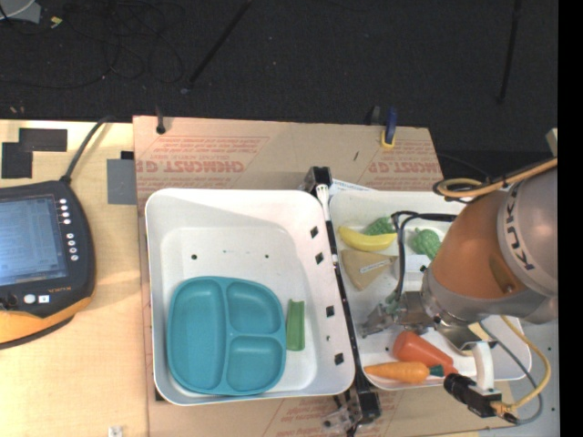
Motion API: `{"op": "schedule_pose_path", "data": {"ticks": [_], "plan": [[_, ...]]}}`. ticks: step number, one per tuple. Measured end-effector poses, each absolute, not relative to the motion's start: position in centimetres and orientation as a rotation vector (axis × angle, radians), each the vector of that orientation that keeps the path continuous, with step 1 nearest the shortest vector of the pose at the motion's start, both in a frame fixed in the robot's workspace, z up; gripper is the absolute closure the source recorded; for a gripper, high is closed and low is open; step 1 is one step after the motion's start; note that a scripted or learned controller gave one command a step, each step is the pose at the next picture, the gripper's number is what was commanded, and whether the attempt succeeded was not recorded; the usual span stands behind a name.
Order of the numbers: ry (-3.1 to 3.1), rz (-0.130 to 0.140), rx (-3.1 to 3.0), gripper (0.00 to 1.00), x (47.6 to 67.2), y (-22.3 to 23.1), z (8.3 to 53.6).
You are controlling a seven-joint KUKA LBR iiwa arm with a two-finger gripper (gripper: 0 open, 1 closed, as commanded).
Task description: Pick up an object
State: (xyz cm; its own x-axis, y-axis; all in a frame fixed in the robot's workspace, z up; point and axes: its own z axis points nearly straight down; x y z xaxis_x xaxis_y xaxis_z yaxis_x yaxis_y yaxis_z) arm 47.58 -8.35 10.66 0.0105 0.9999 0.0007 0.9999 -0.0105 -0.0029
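Note:
The right bin (344, 209) holds a yellow banana (366, 238), a green toy vegetable (424, 241), a tan wedge (368, 269), a red-orange piece (421, 348) and an orange carrot (398, 371). My gripper (381, 318) is low in this bin, near its left wall, just above the red-orange piece and below the tan wedge. The orange-banded wrist (469, 253) hides the middle and right of the bin. I see no object held in the gripper.
The left bin (182, 212) holds a teal divided plate (226, 335) with a green block (295, 324) beside it. A teach pendant (36, 244) lies on the bench at far left. Cables (460, 188) run behind the right bin.

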Motion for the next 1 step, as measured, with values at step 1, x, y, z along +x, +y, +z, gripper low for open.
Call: {"op": "schedule_pose_path", "data": {"ticks": [1], "plan": [[-2.208, 0.003, -2.231, 0.0, 47.58, -8.35, 10.66]]}}
